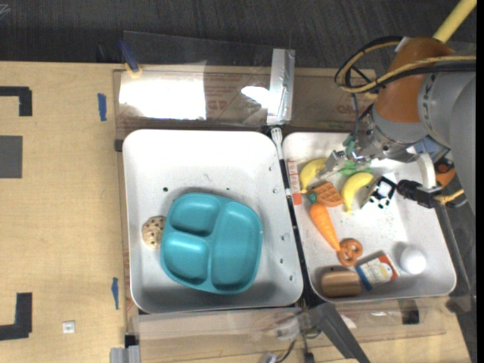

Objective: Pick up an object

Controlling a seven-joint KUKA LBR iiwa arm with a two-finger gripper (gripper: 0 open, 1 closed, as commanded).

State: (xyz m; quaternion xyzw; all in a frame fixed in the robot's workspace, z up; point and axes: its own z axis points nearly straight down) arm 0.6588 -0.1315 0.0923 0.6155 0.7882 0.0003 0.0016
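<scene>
Brown block [339, 282]: front edge of right bin [431, 237], nearest lens.
Pincer [349, 159]: low over yellow bananas [358, 188], lined up for a grab; open-or-closed state impossible to tell.
Carrot [325, 224]: just below bananas.
Teal tray [212, 241]: left bin [197, 153], beside cookie [153, 231].
</scene>
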